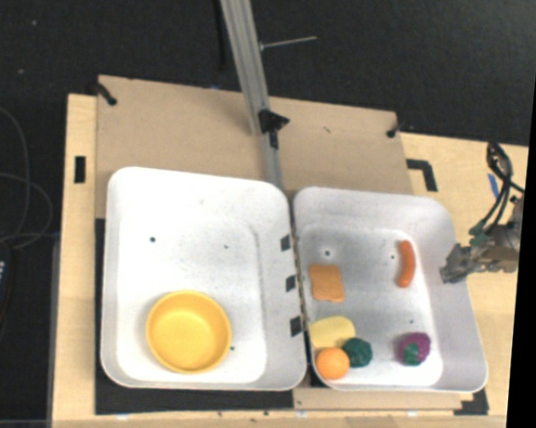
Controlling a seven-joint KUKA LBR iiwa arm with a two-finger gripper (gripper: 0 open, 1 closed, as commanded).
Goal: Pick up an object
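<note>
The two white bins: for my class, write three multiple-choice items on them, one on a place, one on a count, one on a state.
1. Where is the yellow bowl?
A. left bin
B. right bin
C. on the bench

2. How many things lie in the right bin?
A. three
B. six
C. nine

3. How does the bowl stand?
A. upside down
B. on its side
C. upright, mouth up

Answers:
1 A: the yellow bowl sits in the left bin, near its front.
2 B: the right bin holds a sausage, an orange block, a yellow piece, an orange ball, a green piece and a purple piece.
3 C: its hollow inside faces the camera.
</note>
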